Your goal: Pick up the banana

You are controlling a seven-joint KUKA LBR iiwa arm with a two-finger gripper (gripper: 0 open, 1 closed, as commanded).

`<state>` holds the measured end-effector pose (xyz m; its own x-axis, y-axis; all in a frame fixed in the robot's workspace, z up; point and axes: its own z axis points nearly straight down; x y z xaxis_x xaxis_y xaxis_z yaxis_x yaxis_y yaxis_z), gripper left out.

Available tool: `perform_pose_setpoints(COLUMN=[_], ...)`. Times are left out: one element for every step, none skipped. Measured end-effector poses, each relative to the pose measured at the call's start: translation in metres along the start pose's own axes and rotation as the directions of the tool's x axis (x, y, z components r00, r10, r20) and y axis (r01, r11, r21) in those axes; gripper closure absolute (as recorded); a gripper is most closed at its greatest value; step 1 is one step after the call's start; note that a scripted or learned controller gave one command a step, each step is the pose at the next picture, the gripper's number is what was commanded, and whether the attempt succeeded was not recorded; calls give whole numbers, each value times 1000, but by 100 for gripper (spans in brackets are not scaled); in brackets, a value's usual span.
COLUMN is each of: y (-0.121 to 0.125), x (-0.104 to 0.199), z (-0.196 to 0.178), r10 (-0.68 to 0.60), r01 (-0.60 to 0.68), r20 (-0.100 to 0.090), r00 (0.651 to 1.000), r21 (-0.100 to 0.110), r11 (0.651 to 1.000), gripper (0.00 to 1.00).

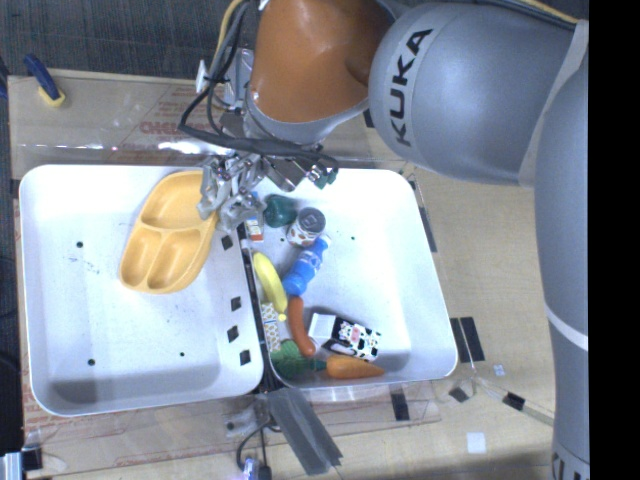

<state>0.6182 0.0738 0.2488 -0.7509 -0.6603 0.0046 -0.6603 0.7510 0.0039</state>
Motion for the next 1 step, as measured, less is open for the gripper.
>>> perform_pose_setpoints(y=[-34], x=[16], z=[-31], r10=[107], r01=[-107], r20=[0], r00=[994], r21=[-1], r11=[994], gripper=[100])
